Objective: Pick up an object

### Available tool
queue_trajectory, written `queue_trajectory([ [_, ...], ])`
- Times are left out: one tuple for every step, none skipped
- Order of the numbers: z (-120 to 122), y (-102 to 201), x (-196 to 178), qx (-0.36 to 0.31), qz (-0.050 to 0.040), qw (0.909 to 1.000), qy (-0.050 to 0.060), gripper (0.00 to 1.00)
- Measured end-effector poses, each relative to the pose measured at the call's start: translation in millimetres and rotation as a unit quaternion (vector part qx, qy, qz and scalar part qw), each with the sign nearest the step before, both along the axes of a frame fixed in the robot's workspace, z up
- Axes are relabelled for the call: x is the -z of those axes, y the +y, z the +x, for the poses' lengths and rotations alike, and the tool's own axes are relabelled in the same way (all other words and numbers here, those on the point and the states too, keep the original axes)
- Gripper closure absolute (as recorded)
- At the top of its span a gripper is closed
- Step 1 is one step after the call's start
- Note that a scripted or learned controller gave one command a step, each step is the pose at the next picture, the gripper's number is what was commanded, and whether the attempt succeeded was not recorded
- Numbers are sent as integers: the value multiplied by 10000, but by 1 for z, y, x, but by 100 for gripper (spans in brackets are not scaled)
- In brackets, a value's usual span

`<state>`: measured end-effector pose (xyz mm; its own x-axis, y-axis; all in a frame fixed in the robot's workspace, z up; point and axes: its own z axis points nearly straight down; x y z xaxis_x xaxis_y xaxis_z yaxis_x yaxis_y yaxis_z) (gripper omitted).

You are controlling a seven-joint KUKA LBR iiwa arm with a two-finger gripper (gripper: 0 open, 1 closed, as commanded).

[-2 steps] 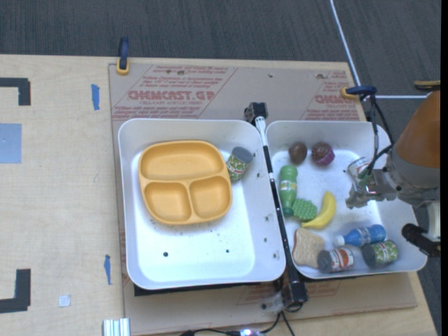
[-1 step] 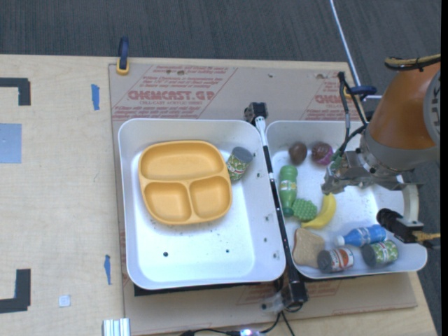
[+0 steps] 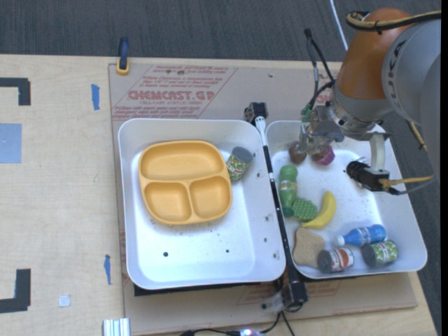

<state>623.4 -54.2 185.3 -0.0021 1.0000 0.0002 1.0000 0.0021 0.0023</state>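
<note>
— What lies in the right bin (image 3: 413, 247)?
— A yellow banana (image 3: 322, 211), curved, near the middle. Left of it a green bottle (image 3: 288, 181) and a green bumpy piece (image 3: 303, 208). At the front, a slice of bread (image 3: 306, 246), two small cans (image 3: 337, 259) on their sides and a blue-capped bottle (image 3: 364, 235).
— And the left bin (image 3: 133, 208)?
— A small can (image 3: 239, 164) against the yellow divided plate (image 3: 185, 181).

Arm (image 3: 402, 54) cut by right edge; hand (image 3: 313, 144) blurred.
</note>
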Motion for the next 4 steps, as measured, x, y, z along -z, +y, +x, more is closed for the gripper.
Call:
queue_trajectory([
  [-56, -68, 32, 16, -5, 10000, 20, 100],
  [-25, -89, 17, 4, -8, 10000, -3, 100],
  [-47, -115, 14, 12, 1, 10000, 20, 100],
  [-47, -115, 14, 10, 2, 10000, 19, 0],
])
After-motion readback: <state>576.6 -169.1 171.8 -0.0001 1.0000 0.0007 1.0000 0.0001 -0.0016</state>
